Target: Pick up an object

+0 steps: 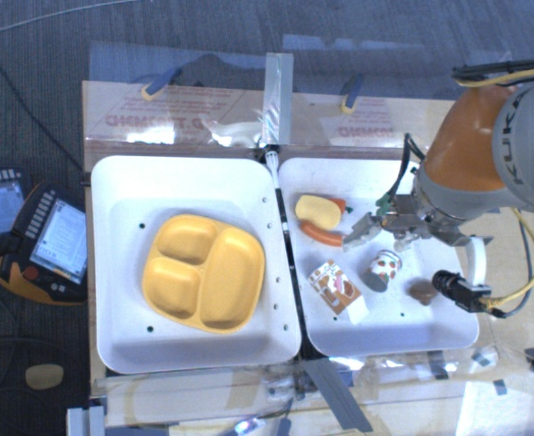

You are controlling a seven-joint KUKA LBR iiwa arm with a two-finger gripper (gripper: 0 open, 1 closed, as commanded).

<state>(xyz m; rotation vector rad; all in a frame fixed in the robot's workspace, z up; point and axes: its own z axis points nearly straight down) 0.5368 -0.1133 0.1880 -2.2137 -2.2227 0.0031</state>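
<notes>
Over the right bin, my gripper hangs with fingers spread and empty, just beside the orange carrot. I judge the carrot light, stiff and slippery; I would pinch across its middle.

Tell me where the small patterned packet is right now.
The patterned packet lies in the right bin, toward its front left, just below the orange carrot-like piece and left of the small round cup-like object.
</notes>
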